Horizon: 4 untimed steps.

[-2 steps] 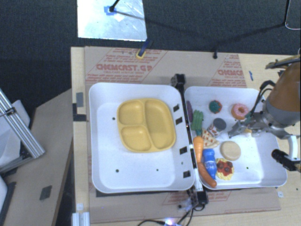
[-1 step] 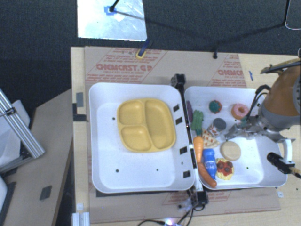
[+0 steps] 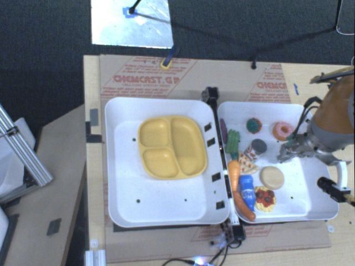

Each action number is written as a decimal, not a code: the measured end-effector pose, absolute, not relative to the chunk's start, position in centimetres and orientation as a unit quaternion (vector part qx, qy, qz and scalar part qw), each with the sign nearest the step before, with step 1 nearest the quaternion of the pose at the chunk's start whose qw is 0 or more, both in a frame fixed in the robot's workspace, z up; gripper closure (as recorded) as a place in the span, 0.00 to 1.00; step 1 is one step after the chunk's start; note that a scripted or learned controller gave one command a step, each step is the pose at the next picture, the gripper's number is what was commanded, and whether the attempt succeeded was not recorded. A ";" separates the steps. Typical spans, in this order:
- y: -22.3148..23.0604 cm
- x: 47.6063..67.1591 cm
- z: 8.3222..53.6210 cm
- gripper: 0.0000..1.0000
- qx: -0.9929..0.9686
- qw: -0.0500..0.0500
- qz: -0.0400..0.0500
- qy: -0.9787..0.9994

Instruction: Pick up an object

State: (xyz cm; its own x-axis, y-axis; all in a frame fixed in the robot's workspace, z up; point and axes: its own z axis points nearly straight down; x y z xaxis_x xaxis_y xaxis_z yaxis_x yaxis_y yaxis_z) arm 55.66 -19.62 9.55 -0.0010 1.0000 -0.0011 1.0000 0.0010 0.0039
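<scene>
Grey jaws (image 3: 287,150) hover above right bin (image 3: 310,204), holding nothing visible.

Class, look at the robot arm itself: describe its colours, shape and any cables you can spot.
The arm is rounded, with an orange band above a grey wrist. A thin black cable loops beside it. The gripper is a small dark grey metal assembly.

I see dark carpet (image 3: 44,49) around a pale wooden bench (image 3: 72,148); a shiny metal sheet (image 3: 132,15) lies at upper centre, aluminium rails (image 3: 22,148) at far left.
</scene>
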 end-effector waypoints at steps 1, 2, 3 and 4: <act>-19.2 56.2 14.0 1.00 0.706 0.003 0.002 0.709; -19.2 56.9 18.6 1.00 0.706 0.003 0.002 0.709; -19.3 57.0 22.8 1.00 0.705 0.003 0.002 0.709; -13.9 58.2 21.7 1.00 0.704 0.000 0.001 0.710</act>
